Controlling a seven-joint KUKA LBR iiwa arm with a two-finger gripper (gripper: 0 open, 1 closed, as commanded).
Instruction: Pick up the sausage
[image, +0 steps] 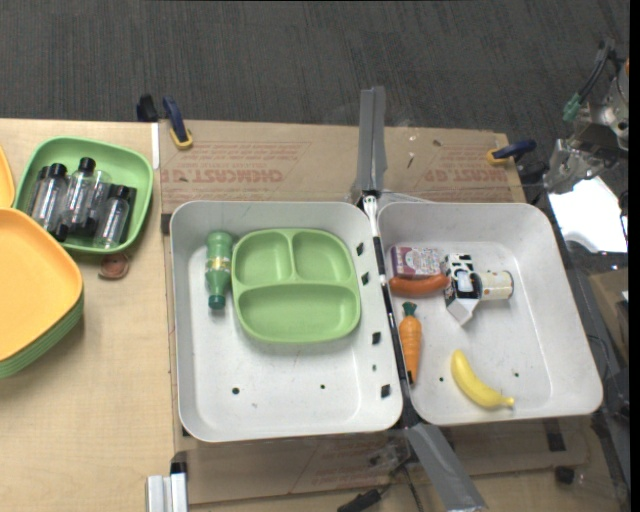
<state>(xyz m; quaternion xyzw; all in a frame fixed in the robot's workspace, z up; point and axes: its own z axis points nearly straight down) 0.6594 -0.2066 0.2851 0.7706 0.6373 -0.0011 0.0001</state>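
The sausage (420, 285) is a reddish-orange link lying crosswise in the right bin (540, 330), near its left wall. It lies just in front of a purple carton (415, 261), and its right end meets a white and black bottle (478, 285). My gripper (585, 150) hangs at the view's right edge, beyond the far right corner of that bin and well away from the sausage. It is partly cut off by the frame.
A carrot (410, 338) and a banana (480, 382) lie in front of the sausage. The left bin (280, 390) holds a green divided plate (296, 285) and a green bottle (217, 268). On the bench at left stand a green tray of vials (85, 195) and stacked yellow plates (30, 290).
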